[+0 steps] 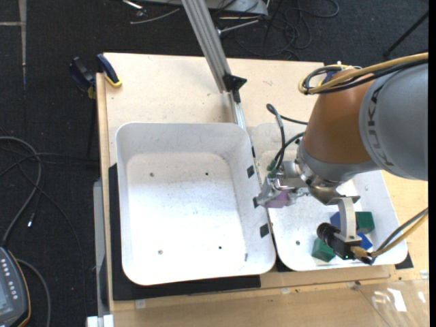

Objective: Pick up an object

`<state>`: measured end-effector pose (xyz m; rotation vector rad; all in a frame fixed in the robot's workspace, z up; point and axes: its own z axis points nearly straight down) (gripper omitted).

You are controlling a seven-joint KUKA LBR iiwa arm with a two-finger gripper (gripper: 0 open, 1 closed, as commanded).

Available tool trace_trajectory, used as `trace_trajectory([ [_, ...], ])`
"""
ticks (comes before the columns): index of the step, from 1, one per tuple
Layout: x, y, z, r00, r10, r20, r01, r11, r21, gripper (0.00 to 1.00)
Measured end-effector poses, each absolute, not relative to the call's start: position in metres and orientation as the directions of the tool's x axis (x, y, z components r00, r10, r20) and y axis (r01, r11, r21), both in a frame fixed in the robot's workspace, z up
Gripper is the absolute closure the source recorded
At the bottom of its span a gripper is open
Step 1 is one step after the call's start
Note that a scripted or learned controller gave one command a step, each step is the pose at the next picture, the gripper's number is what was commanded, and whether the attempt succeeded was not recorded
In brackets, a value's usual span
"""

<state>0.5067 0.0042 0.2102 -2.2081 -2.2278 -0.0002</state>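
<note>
I see the gripper (278, 195) low at the right white bin (388, 203) beside a small purple object (278, 199); finger state indeterminate, so pickup remains unconfirmed.

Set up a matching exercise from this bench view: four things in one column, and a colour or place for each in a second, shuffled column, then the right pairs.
Things
1. left bin
2. purple object
3. green block
4. clamp

Colour or place
A. at the bench's far left corner, blue and yellow
B. at the near end of the right bin
C. white, nearer the view's left
D. by the tool, near the wall between the bins

Pairs: 1-C, 2-D, 3-B, 4-A
</note>
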Motion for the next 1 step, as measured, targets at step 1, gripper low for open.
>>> trace_trajectory([
  [1,0.5093,0.0637,0.1937,-0.009,1.0,0.002,1.0,0.009,-0.004,1.0],
])
